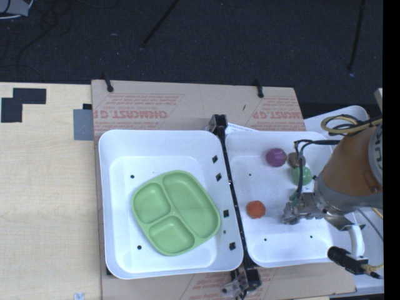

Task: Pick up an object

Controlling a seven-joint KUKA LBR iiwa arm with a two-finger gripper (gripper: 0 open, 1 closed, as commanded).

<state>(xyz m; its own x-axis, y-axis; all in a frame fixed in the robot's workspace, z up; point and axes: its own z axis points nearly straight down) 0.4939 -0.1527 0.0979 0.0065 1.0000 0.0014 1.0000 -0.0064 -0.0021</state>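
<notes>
Green plate; purple ball; orange ball; white bins.

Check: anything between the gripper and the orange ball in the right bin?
Nothing visible. The gripper sits just right of the orange ball, bare bin floor between them. The purple ball lies farther back.

arm: running out of the frame at right centre, its upper length cut off.
gripper: fingers appearing too small and dark to tell their state.
green object: lying partly hidden behind the arm, shape unclear.
right bin: its right rim being covered by the arm.
</notes>
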